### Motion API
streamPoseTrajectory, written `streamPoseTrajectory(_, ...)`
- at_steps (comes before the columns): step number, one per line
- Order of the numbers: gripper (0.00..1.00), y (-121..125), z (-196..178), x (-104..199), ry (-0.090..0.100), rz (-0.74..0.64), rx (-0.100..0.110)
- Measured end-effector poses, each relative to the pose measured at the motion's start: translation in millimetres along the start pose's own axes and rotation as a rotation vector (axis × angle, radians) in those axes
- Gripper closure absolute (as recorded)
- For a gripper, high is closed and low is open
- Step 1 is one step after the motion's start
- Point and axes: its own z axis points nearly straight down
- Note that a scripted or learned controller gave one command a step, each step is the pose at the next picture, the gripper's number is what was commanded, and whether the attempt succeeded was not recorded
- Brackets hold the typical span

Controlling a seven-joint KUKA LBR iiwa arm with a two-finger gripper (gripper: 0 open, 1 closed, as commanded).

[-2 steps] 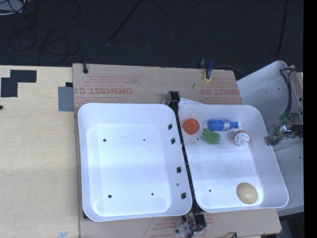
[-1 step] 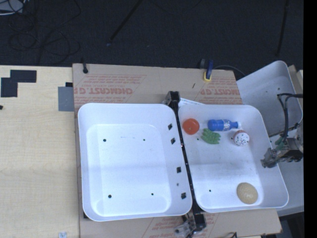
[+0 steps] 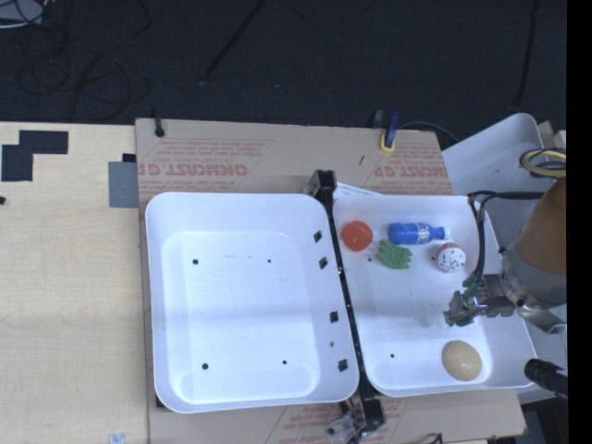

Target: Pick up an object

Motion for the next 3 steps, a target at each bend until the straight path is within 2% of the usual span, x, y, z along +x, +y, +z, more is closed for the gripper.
streamPoseTrajectory(1,1.00,0.1,45.3,47.9,0.000,0.000,0.000)
streamPoseTrajectory(2,1.00,36.8,-34.5,37.2,-0.007,0.002,-0.014)
streamPoseTrajectory(3,1.00,22.1,-190.0,38.0,-0.009,0.003,-0.023)
